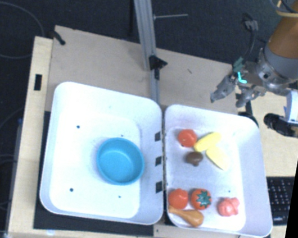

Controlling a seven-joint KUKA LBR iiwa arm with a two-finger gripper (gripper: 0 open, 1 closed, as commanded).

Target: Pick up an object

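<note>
The gripper (234,95) hangs above the far rim of the right bin (258,146), its two fingers spread apart with nothing between them. Everything it might take lies below and nearer the camera from there. Closest to it is a cluster — a red tomato-like piece (187,137), a yellow banana-shaped piece (213,148) and a small brown lump (194,158), the last two touching or almost so. Farther off, along the bin's near wall, sit another red piece (178,198), a red-and-green tomato (200,198), a pink-red piece (227,206) and an orange-tan gourd shape (188,215). Well away to the gripper's far side, the left bin (61,129) carries a blue bowl (120,161).

No object is picked yet. The risk, as I judge it, is crowding — a descent on the near cluster could straddle two pieces, or nudge the round ones so they roll out from between the fingers. The pieces against the near wall leave little room for one finger, so it may strike the rim.
</note>
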